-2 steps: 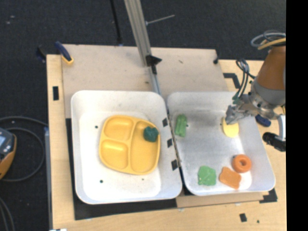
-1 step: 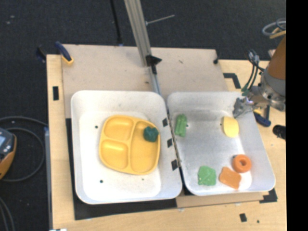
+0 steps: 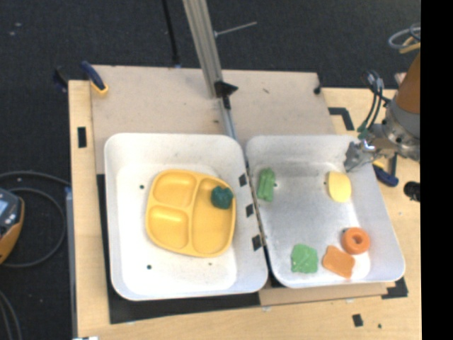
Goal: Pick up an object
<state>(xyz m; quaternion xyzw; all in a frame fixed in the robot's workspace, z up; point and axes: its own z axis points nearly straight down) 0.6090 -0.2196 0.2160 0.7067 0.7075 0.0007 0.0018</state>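
The right bin (image 3: pixel 304 168) holds a pale yellow lump (image 3: pixel 340 187), a light green piece (image 3: pixel 266 185) by its left wall, a green leafy piece (image 3: pixel 304 258), an orange block (image 3: pixel 338 261) and an orange ring (image 3: pixel 356 240). In the left bin (image 3: pixel 127 190) lies a yellow sectioned plate (image 3: pixel 190 212) with a dark green object (image 3: pixel 222 197) in its upper right compartment. My gripper (image 3: pixel 356 154) hangs at the right bin's upper right edge, just above and right of the yellow lump, with nothing seen between its fingers.
An aluminium post (image 3: pixel 204 37) rises behind the bins, with a rail running down between them. The arm's wrist and cables (image 3: pixel 396 129) reach in at the right edge. Bare wooden bench surrounds both bins.
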